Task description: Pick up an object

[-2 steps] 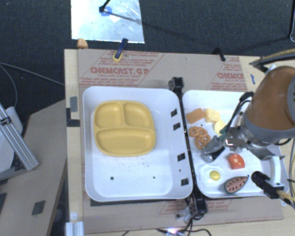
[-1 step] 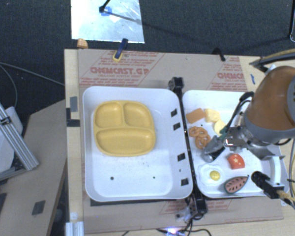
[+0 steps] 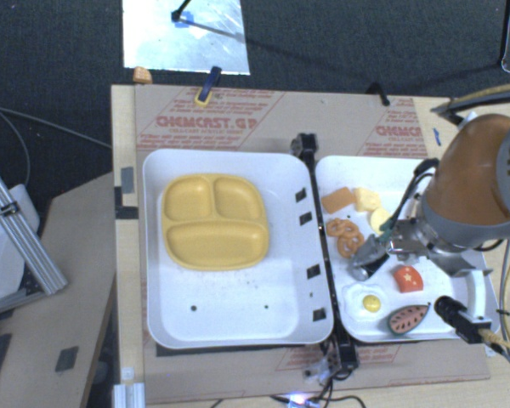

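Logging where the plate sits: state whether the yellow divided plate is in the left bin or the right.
In the left bin. The yellow divided plate lies flat on its floor, right side up.

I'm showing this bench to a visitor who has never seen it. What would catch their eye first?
Most likely the yellow divided plate, alone in the left bin. Next, the arm's big orange band at the right, with the gripper low over the right bin. There a cluster of small toy foods lies: a pretzel, a fried egg, a red piece and a watermelon slice.
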{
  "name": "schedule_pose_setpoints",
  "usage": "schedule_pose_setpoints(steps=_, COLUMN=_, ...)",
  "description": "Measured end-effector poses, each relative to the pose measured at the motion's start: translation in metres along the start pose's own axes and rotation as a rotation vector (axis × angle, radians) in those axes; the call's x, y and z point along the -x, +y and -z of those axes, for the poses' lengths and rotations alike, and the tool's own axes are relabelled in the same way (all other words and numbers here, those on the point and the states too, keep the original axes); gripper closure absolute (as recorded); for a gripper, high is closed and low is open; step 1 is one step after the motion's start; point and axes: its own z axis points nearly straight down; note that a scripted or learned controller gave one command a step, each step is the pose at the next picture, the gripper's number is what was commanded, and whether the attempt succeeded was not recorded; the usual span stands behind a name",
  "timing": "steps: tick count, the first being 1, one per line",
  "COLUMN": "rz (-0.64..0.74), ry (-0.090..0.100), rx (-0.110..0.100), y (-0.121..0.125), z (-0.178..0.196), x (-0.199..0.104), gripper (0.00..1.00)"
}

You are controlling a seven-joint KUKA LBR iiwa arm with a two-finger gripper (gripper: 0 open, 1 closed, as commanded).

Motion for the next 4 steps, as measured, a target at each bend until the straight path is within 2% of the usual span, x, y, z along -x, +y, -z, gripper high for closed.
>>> schedule_pose_setpoints(steps=4, rz=0.0, ry=0.0, rx=0.0, y=0.0, z=0.0, x=0.0, gripper=0.0)
